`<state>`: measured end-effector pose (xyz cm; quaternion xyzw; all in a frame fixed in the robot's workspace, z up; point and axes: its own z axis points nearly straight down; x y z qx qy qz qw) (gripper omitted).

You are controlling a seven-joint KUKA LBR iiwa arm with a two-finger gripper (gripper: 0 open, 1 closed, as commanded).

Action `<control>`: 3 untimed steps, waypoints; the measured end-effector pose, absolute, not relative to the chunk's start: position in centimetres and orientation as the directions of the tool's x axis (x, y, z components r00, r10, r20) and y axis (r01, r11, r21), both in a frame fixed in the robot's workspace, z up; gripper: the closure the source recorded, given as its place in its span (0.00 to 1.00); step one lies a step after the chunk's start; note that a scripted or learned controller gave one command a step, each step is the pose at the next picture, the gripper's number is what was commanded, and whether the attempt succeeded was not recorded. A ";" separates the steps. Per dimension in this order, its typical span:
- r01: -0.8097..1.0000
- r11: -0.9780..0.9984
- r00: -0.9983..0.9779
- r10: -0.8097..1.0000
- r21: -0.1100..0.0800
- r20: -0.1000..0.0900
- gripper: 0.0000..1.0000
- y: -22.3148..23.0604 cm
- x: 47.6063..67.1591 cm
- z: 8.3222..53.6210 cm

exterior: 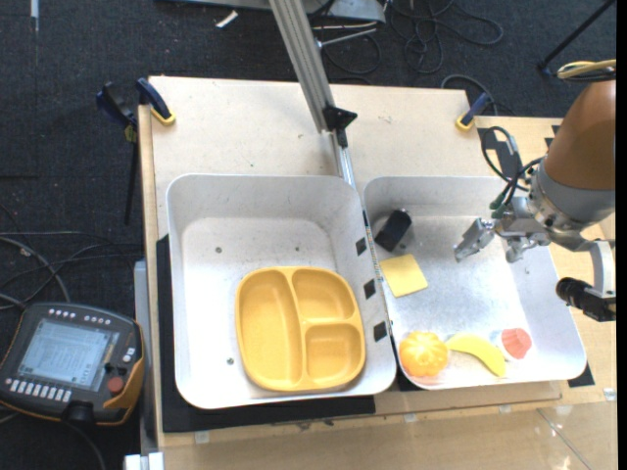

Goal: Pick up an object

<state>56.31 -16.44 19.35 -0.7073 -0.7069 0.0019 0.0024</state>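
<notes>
a pale wooden bench (255, 125) stands on dark carpet, with cables and a metal rail at the far side and a teach pendant (64, 360) on the floor at near left. the left bin (196, 223) holds a yellow divided plate (299, 328). the right bin (549, 331) holds a black block (393, 229), a yellow sponge (405, 274), an orange (424, 353), a banana (479, 352) and a red piece (515, 341). the gripper (495, 243) hangs over the right bin's far side, fingers apart, clasping nothing.
</notes>
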 end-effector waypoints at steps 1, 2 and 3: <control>1.000 -0.001 0.001 1.000 -0.007 0.001 0.00 -16.1 55.2 13.9; 1.000 -0.001 0.001 1.000 0.001 -0.001 0.00 -16.0 55.3 9.5; 1.000 0.000 0.000 1.000 0.003 -0.001 1.00 -16.0 55.3 10.6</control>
